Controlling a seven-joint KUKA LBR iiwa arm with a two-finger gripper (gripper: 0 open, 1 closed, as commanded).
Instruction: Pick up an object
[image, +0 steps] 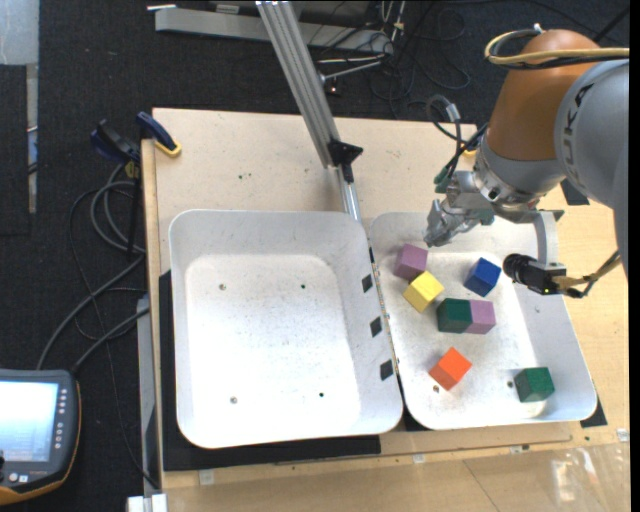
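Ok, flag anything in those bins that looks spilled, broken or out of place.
Nothing stands out. All seven blocks lie inside the right bin, scattered loosely; a dark green block and a purple block sit pressed together. The left bin shows faint speckling. The gripper hovers near the right bin's far edge.

Right bin (560, 350) holding seven cubes, yellow cube (424, 290) touching purple cube (410, 261), blue cube (483, 276) near bin's far side, gripper (441, 232) poised just above purple cube, fingers unclear.
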